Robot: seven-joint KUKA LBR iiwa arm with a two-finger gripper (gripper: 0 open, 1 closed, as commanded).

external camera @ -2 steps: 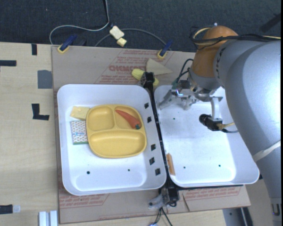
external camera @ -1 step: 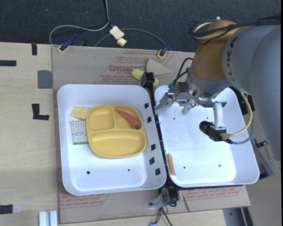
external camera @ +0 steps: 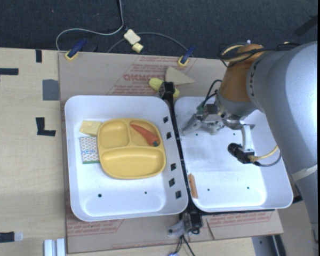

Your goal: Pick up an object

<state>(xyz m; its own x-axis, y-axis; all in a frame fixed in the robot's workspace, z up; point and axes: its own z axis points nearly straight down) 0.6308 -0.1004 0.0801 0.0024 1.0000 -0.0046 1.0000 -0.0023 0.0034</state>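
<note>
Yellow divided plate [external camera: 129, 156]; red-orange carrot [external camera: 145, 133] with green tip; white bins [external camera: 122, 204]; pale yellow block [external camera: 89, 127]; checked sponge [external camera: 88, 149].

A yellow divided plate [external camera: 130, 156] lies flat in the left bin [external camera: 122, 204], with a red-orange carrot [external camera: 145, 133] lying slantwise in its upper right compartment. A pale yellow sponge [external camera: 89, 127] and a patterned small packet [external camera: 88, 149] lie touching the plate's left edge.

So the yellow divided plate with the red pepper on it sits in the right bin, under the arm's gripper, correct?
Not quite. The yellow divided plate with the red pepper sits in the left bin; the gripper is over the right bin, as the camera view shows.
</note>
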